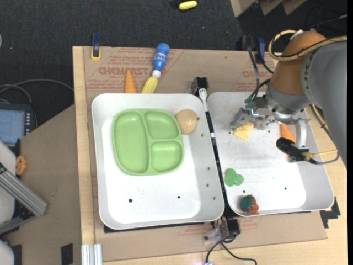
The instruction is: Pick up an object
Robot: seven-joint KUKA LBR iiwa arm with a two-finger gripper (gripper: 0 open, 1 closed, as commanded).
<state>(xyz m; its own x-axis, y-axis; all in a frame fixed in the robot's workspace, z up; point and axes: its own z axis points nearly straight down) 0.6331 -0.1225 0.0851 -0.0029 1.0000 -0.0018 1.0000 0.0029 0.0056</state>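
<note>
The grey arm with the orange band reaches over the right-hand shallow white plastic bin [309, 200], and its two-finger gripper [249, 116] sits low at the bin's back-left part, right above a small pale-yellow wedge-shaped piece [243, 131] that looks like toy cheese. Step in hand, by my reading: the descent/closing phase of a grab on that wedge, not the lift. Whether the claw is released or clenched I cannot tell, since the wrist hides the tips (so no claim that it holds anything).

The yellow wedge lies flat on the bin floor, just below the gripper and near the bin's left wall. Its long axis seems to run diagonally, from lower left to upper right, w/ the upper-right end tucked under the claw; which end is the narrow one is too small to judge.

Next move prob. calls for centring the claw across the wedge's short side, closing, then a straight lift.

Also in this bin: an orange carrot-like piece [287, 131] right of the wedge, a green leafy toy [234, 177] and a red-green round toy [249, 203] toward the front.
</note>
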